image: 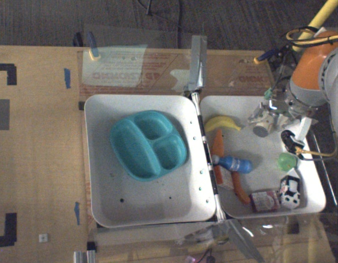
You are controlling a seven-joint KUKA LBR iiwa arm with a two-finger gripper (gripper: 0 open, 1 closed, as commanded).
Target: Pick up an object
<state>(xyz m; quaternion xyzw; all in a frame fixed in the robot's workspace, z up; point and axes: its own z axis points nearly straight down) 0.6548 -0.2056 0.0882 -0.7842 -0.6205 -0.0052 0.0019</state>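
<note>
My gripper (263, 122) hangs over the back part of the right bin (311, 204), just right of a yellow banana (223, 124). Nothing is seen held in it. Lower in the same bin lie a blue bottle (235, 164), an orange carrot-like stick (218, 149), a small green cup (287, 161), a black-and-white cow-patterned toy (290, 191) and a reddish packet (263, 200). A teal divided plate (148, 144) sits in the left bin (103, 201).
A metal divider (197, 70) runs between the bins at the back. Cables (300, 147) trail from the wrist over the right bin's right side. A clear sheet with a label (125, 67) lies behind the left bin.
</note>
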